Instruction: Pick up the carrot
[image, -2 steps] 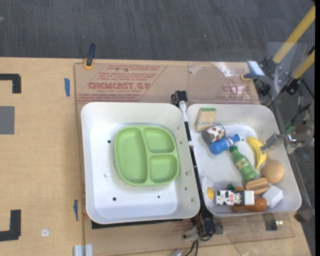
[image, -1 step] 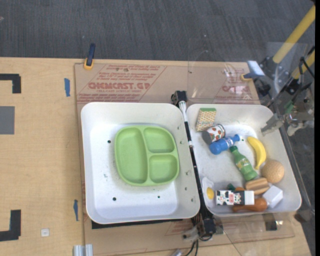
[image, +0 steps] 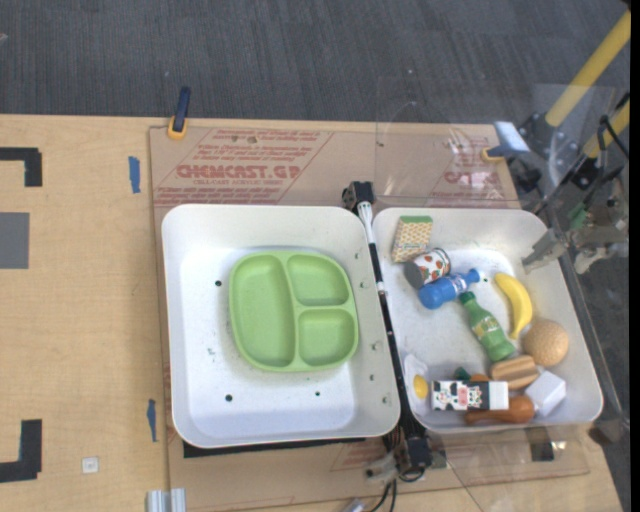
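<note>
Look to the right bin (image: 588, 330): your carrot (image: 512, 411) lies flat along the near wall, a dull orange length touching the near side of the small black-and-white carton (image: 462, 396). A white block (image: 546, 391) sits just beside its right end, and a tan bun (image: 514, 369) rests just behind it. Nothing is lifted; the carrot is down in the bin.

The gripper (image: 548, 252) hangs over the right bin's far right rim, well apart from the carrot, with the arm's dark gear stacked behind it. Whether it is released or clenched you cannot tell from this angle, and you see nothing held in it.

Between gripper and carrot you've got a crowd: the banana (image: 516, 301) curving along the right side, a round brown ball (image: 547, 342) beside it, a green bottle (image: 486, 328) lying slantwise, and a blue bottle (image: 443, 290) farther back next to a red-and-white can (image: 430, 266). A tan checked box (image: 412, 237) stands near the far left corner.

Over in the left bin (image: 190, 330), the green divided plate (image: 294, 310) sits flat in the middle. Both bins rest on the tabletop (image: 80, 330).
</note>
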